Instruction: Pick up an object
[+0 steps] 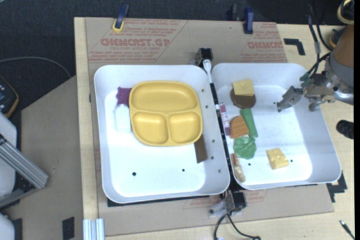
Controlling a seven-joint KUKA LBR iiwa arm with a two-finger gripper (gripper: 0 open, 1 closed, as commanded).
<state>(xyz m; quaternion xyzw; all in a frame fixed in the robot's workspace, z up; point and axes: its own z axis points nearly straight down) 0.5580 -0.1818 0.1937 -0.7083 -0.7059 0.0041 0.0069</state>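
Observation:
My gripper [284,102] hangs over the upper right part of the right bin [315,137], with nothing seen in it. To its left lies a block [243,93] with a yellow top and a brown base. Lower down in the same bin are an orange piece [239,127], a green leafy toy [246,143] and a small yellow wedge [277,158]. The nearest of them, the yellow and brown block, is about a hand's width from the gripper.
The left bin [152,177] holds a yellow divided plate [166,112], a purple item [122,95], a white item [122,118] and a brown strip [200,150]. A wrapped bar [224,116] lies along the right bin's left wall. Cables and the arm occupy the right side.

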